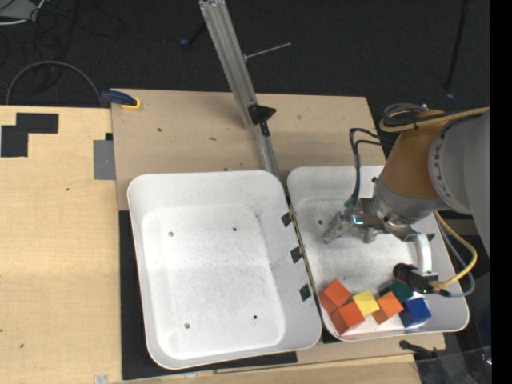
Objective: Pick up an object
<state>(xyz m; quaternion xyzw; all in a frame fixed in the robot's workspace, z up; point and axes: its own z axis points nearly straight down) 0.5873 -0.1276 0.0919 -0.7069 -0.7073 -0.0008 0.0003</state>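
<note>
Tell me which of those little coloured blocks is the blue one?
The blue block lies at the right end of the cluster in the right bin, by the near rim. The yellow block and the orange blocks sit to its left.

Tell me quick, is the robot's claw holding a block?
Gripper: holds no block; the colored blocks lie apart near the bin's front edge. Open or shut cannot be told.

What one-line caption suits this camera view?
Gripper poised over the right bin, apart from the coloured blocks clustered at its near edge.

The pincer (334, 229) hangs low in the right bin (316, 184), apart from the colored blocks (370, 304) clustered at its near edge.
</note>
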